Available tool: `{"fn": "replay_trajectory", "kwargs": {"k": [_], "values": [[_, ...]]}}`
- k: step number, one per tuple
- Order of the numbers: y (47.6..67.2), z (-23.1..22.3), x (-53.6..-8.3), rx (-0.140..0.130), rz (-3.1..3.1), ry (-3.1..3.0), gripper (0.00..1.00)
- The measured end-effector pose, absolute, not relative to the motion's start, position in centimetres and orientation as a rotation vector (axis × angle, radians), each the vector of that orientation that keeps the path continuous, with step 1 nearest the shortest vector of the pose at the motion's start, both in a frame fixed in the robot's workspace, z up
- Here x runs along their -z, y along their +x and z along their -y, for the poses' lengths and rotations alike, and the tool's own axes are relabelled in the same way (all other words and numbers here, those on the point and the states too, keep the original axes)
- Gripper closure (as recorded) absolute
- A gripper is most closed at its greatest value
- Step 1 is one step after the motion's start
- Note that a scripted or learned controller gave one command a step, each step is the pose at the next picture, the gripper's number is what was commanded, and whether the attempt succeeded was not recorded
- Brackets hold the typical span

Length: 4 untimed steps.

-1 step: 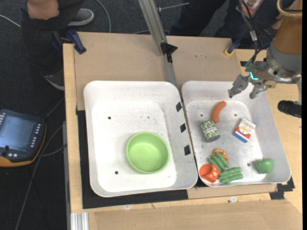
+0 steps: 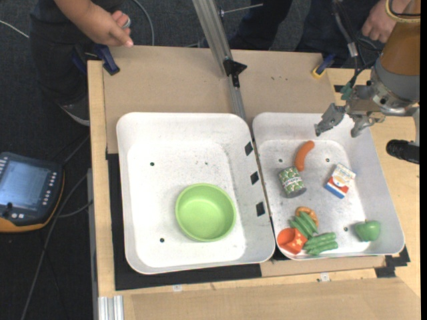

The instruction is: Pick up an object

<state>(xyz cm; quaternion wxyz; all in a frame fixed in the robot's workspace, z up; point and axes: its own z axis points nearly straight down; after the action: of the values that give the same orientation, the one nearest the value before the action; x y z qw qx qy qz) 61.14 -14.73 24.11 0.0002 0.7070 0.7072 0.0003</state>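
the tool (image 2: 342,125) hangs spread wide and holding nothing over the right bin (image 2: 381,179) at its 12 o'clock edge, with the sausage (image 2: 303,155) just beside at the tool's 7 o'clock.

The grey arm with its orange band reaches in from the right, wrist angled down and leftward. Its gripper (image 2: 341,125) hangs with both fingers (image 2: 329,122) spread apart, holding nothing.
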Motion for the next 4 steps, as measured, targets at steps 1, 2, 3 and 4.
{"fn": "replay_trajectory", "kwargs": {"k": [1,2,3,4], "values": [[61.1,14.4,-17.9,0.004,-2.225,2.224,0.00],[60.9,13.9,-13.5,0.003,-2.224,2.223,0.00],[60.9,13.8,-9.4,0.003,-2.224,2.223,0.00],[61.0,13.8,-10.7,-0.003,-2.221,2.220,1.00]]}}
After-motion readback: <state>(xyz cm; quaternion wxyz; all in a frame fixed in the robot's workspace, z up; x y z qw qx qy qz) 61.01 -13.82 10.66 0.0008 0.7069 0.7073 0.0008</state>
